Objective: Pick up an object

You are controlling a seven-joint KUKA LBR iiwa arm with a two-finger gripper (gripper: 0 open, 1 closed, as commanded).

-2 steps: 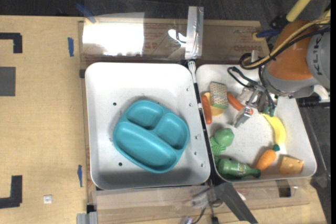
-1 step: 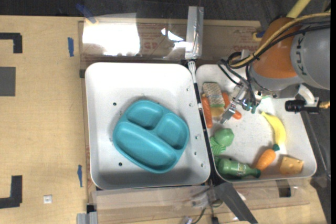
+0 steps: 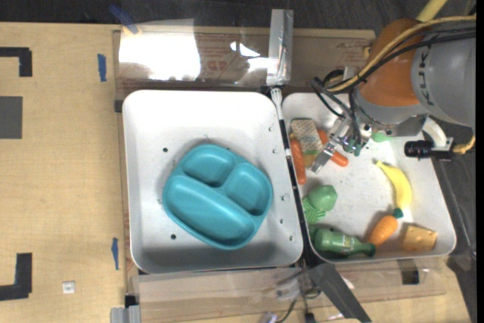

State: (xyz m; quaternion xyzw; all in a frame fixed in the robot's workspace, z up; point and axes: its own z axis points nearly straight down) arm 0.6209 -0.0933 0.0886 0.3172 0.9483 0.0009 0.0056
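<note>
— So, where's the gripper [image 3: 330, 153]?
— Over the right bin [image 3: 442, 234], by an orange carrot [image 3: 297, 163] lying lengthwise along the bin's left wall.
— Holding it?
— Can't tell; its grip is unclear.

Glossy plastic teal tray [image 3: 218, 195], smooth white bins [image 3: 144, 117], prob. matt wood/cardboard bench [image 3: 53, 163].

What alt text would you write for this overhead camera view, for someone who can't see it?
A grey robot arm's gripper hangs low over the right bin, among toy food: a banana, green bottle, carrot and green pepper. The left bin holds a teal divided plate.
</note>
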